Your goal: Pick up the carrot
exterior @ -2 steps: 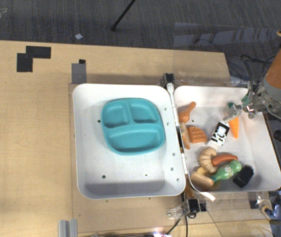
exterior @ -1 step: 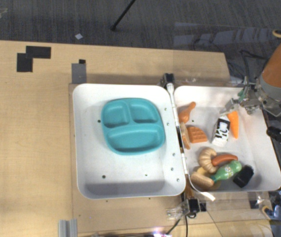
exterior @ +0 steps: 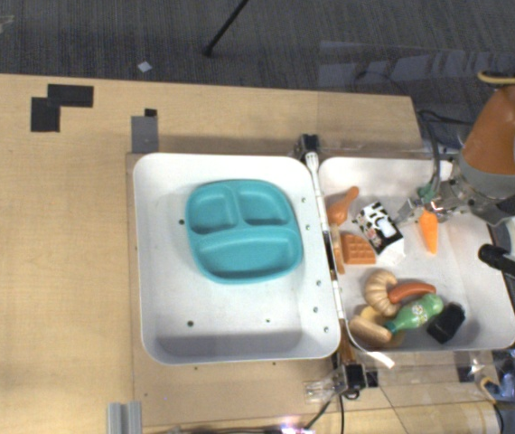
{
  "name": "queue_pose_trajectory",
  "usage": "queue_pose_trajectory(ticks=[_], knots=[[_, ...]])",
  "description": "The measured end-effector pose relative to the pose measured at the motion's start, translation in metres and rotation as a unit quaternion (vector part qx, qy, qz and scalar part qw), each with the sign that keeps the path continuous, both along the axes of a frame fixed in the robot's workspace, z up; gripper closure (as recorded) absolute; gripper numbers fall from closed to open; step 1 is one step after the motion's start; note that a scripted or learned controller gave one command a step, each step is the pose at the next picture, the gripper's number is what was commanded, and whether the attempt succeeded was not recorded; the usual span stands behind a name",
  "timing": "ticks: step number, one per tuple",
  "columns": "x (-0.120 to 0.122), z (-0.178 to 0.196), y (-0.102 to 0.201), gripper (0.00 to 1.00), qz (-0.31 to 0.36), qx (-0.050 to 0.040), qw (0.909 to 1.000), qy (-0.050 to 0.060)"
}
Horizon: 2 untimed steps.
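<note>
The carrot is a small orange cone lying in the upper right part of the right bin, its thick end pointing up the view. My gripper reaches in from the right and sits right at that thick end, touching or nearly touching it. The arm's grey wrist and orange band rise above and to the right of it.
Left of the carrot lie a black-and-white carton, a waffle and an orange drumstick-like piece. Lower in the bin are a croissant, a red sausage, a green item and a black block. The left bin holds a teal divided plate.
</note>
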<state>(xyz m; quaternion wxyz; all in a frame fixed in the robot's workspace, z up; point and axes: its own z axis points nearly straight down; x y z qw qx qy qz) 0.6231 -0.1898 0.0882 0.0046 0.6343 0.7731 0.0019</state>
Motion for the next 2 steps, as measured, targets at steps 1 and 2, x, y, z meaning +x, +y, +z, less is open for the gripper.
queue_pose_trajectory(ticks=[1, 2], knots=[[0.003, 0.013, 0.001, 1.00, 0.002, -0.0008, 1.0000, -0.004], [0.030, 0.078, 0.071, 1.00, -0.057, 0.0025, 0.9984, -0.002]])
